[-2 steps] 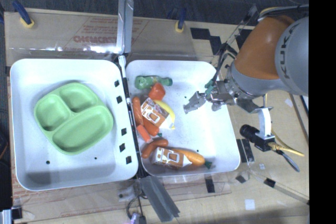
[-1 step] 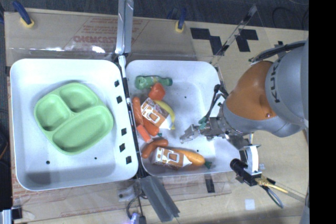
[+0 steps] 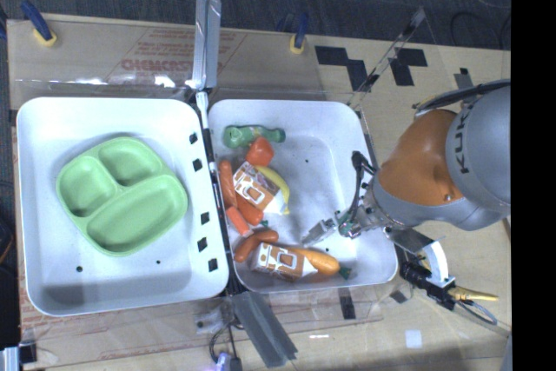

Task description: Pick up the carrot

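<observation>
The carrot point(image 3: 323, 261) lies along the front wall of the right bin point(image 3: 334, 122). It is orange with a small green end on its right, and a white and orange label wraps its left half. My gripper point(image 3: 333, 228) hangs low over the bin floor just above and to the right of the carrot's bare end, apart from it. It is open, with one grey finger point(image 3: 316, 231) reaching left, and I see nothing between the fingers. The grey arm with its orange band point(image 3: 417, 169) comes in from the right.
Left of the gripper lie a pile of toy foods: a green vegetable point(image 3: 252, 135), a red-orange piece point(image 3: 259, 152), a labelled orange item with a banana point(image 3: 276, 183), and sausages point(image 3: 256, 242). The left bin point(image 3: 52, 274) holds a green divided plate point(image 3: 122, 195).
</observation>
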`<control>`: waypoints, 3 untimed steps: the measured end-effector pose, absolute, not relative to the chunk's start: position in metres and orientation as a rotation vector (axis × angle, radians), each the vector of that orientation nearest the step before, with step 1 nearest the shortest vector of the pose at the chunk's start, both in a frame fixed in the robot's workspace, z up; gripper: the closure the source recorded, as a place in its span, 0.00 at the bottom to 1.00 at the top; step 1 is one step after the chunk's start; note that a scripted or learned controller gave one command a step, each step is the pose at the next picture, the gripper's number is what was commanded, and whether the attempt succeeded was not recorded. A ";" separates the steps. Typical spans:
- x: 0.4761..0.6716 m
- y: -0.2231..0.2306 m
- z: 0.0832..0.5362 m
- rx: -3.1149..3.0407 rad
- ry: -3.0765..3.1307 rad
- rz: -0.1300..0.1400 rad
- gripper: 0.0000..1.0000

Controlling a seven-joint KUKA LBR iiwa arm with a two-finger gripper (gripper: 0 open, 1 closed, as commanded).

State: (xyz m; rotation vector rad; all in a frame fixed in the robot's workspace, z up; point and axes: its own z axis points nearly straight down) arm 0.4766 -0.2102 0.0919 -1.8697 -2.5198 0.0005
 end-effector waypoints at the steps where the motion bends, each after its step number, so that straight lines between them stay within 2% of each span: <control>1: 0.477 -0.210 0.102 -1.864 -2.524 0.000 1.00; 2: 0.477 -0.210 0.102 -1.863 -2.525 0.000 0.00; 3: 0.478 -0.209 0.112 -1.857 -2.529 0.000 1.00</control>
